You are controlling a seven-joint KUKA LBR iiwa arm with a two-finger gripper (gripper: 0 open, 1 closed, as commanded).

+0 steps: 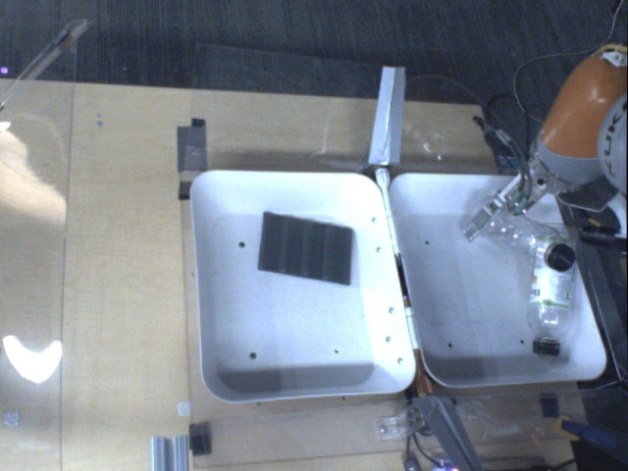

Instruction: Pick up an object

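Note:
A flat dark grey ribbed rectangle [305, 248] lies in the upper middle of the left bin [221, 361]. A clear bottle-like object [549, 297] with a small black end [547, 346] lies along the right side of the right bin [471, 366]. My gripper [488, 220] hangs over the upper part of the right bin, to the upper left of the clear object and apart from it. The arm's orange band [577, 101] is at the view's right edge.
A grey metal post [388, 116] stands behind the seam between the two bins. Black brackets [193, 145] sit on the wooden bench beside the left bin. Cables run along the back right.

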